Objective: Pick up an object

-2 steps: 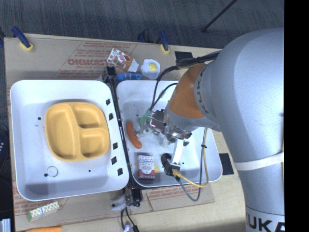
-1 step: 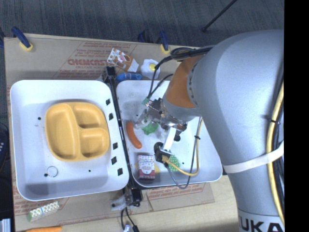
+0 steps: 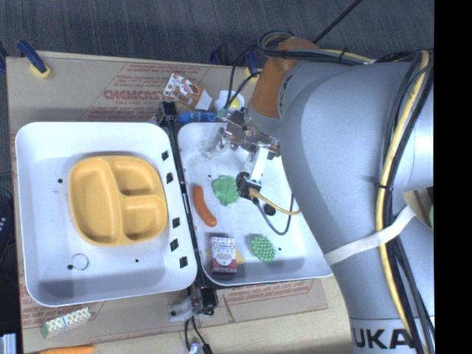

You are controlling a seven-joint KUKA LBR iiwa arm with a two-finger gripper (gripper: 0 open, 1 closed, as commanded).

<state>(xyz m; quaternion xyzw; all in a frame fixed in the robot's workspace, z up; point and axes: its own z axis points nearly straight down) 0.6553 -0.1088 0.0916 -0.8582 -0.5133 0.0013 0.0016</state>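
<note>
The two-finger gripper (image 3: 221,140) sits low over the far part of the right bin, its metal fingers pointing toward the bin's far left corner; whether they are apart or together cannot be told at this slant, and nothing is seen between them. Behind it the large grey arm (image 3: 346,161) with its orange band (image 3: 274,83) reaches in from the right and covers much of that bin's right side.

The left shallow white bin (image 3: 29,198) holds a yellow plastic divided tray (image 3: 116,198) — three compartments, lying flat near the bin's middle. The right shallow white bin (image 3: 193,144) holds the loose objects, all apart from the gripper: a crumpled green leaf-shaped piece (image 3: 225,189) near the middle, just beside a black cable fitting on the wrist; an orange sausage-shaped piece (image 3: 204,206) to its left, lying along the bin's left wall; a small dark-red printed box (image 3: 223,254) at the near edge; and a green dotted oval piece (image 3: 262,248) just to the right of the box.

Both bins rest on a brown printed cardboard sheet (image 3: 133,87) — a small printed packet (image 3: 180,88) lies on it beyond the bins.
</note>
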